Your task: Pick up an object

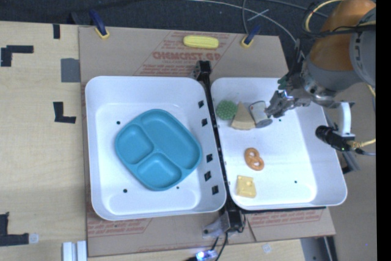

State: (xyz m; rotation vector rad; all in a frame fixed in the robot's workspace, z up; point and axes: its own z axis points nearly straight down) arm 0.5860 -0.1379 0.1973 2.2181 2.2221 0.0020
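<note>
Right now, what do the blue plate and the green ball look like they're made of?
The blue plate looks like smooth molded plastic: even color, rounded compartments, soft sheen. The green ball looks bumpy and matte, maybe rubber or soft plastic, but it is too small to tell for sure.

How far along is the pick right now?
Done: the arm has reached into the right bin, with the gripper low beside the tan wedge and the green ball. In hand: nothing visibly between the fingers. Left: grasp and lift. The pretzel, the yellow block and the blue tray lie untouched.
</note>
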